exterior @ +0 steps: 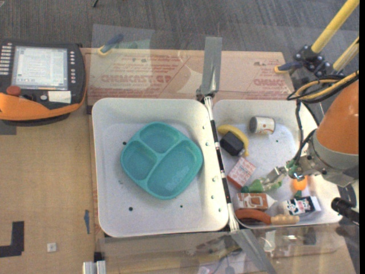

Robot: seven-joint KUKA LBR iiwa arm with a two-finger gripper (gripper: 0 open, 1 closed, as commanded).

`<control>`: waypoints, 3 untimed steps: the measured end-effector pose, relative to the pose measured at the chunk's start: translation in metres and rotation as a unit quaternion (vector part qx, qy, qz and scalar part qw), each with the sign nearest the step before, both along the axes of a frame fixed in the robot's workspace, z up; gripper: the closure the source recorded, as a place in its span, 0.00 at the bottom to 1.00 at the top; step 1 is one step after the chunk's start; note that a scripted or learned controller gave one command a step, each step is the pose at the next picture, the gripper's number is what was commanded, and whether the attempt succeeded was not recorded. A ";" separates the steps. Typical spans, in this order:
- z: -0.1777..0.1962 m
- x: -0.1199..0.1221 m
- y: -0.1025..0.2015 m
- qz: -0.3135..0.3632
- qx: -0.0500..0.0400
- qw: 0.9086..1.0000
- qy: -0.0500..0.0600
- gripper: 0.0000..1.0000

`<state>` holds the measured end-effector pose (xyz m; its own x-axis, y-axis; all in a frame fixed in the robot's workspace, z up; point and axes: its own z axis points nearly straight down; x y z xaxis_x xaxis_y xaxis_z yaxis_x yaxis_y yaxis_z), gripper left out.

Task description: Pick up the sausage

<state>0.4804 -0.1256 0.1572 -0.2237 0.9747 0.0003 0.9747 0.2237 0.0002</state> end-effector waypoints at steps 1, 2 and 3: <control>-0.058 0.005 0.023 -0.028 -0.002 1.000 -0.010 0.00; -0.069 0.005 0.026 0.181 -0.004 0.983 -0.010 0.00; -0.069 0.005 0.026 0.181 -0.003 0.983 -0.009 0.00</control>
<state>0.4852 -0.0993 0.0879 -0.5560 0.8311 -0.0127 0.8310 0.5561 0.0136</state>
